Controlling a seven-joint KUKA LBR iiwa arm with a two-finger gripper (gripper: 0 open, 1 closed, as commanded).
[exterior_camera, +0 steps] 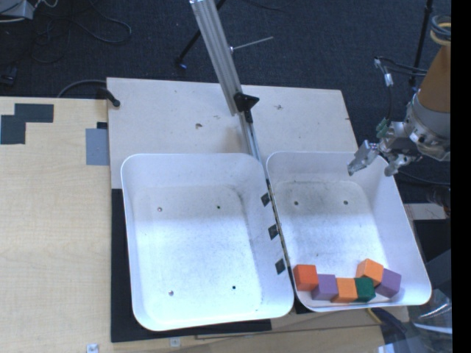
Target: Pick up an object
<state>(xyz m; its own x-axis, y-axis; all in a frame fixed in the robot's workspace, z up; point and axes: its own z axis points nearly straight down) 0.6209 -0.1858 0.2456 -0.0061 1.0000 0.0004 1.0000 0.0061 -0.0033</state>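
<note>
My gripper (375, 161) is open wide and holding nothing, up at the far edge of the right bin (412, 234), and the blocks (347, 282) sit squished together in the near corner, so I might bump them and grab none.

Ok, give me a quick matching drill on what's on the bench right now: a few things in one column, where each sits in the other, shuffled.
Things:
1. end effector
2. green block
3. left bin
4. metal rail

Places:
A. wedged in the block cluster at the right bin's near edge
B. over the right bin's far right corner
C. rising at a slant from the board behind the two bins
D. beside the wooden tabletop

Pairs: 1-B, 2-A, 3-D, 4-C
</note>
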